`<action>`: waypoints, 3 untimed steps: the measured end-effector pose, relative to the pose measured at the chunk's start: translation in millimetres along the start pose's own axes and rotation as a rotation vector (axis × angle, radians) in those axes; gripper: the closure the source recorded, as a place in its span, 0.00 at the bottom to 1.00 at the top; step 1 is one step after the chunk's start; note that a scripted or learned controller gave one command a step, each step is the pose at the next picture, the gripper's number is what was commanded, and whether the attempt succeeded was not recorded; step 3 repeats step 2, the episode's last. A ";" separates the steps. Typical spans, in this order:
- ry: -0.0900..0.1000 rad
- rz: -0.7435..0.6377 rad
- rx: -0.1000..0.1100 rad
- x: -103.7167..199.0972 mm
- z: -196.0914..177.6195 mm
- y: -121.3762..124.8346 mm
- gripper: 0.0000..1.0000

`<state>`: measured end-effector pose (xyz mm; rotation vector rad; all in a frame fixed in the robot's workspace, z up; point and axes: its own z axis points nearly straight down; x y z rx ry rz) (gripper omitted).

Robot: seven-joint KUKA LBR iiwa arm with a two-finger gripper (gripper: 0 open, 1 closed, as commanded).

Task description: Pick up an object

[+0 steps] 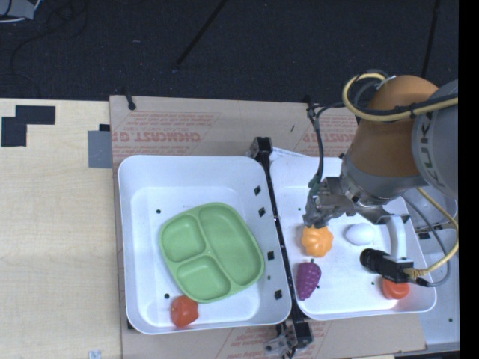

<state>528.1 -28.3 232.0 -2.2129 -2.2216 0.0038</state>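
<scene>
Where the bench comes closest to the camera, a small red toy fruit [184,310] lies in the near corner of the left bin [142,200], just off the rim of a green divided plate [213,253] that takes up most of that bin's floor. Across the divider, in the right bin [344,299], a purple grape bunch [307,277] rests by the near left wall, its long axis running near to far with the narrower end towards the camera, and an orange-red piece [396,289] sits in the near right corner. Just beyond the grapes is the orange toy fruit [316,241], the likeliest target: it lies at the left side of the right bin, close to the divider. It is squat and lobed with no clear long axis, so no pointing direction can be read from it. A white egg [361,235] lies beside it to the right, apart from it. The gripper [320,214] hangs directly at the far side of the orange fruit, so close that the view cannot settle whether they touch. Whether the gripper is spread or closed cannot be told at this slant, and nothing can be seen held in it. Judging from that, the pick turns on a short move down and slightly towards the camera. Farther back, the grey and orange arm [389,140] reaches in from the right over the cardboard sheet [194,126] under the bins.
</scene>
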 end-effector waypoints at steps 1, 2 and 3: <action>0.000 -0.001 -0.003 54.5 -7.9 10.2 1.00; -0.001 -0.001 -0.003 109.4 -10.9 11.6 1.00; -0.001 -0.001 -0.003 109.4 -10.9 11.6 1.00</action>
